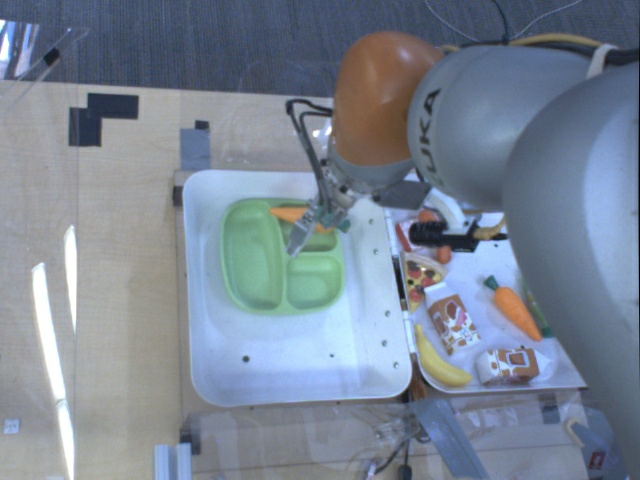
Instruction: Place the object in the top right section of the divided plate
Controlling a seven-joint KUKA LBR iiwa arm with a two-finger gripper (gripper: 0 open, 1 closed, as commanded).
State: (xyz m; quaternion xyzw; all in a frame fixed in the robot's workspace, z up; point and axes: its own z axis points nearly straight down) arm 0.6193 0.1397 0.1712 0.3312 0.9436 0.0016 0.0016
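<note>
Your gripper [312, 226] hangs over the plate's [262, 268] far right section. A carrot [288, 213] lies there, its long axis running left to right, touching the tips on their left. I cannot tell the fingers' state.

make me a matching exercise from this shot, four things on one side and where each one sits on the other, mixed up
Things:
1. green divided plate
2. banana
3. whole carrot
4. small orange piece

Places:
A. near corner of the right bin, by the wall between the bins
B. top right section of the plate, beside the end effector
C. in the left bin, toward its far side
D. right bin, close to the arm, beyond the small carton

Pairs: 1-C, 2-A, 3-D, 4-B
</note>
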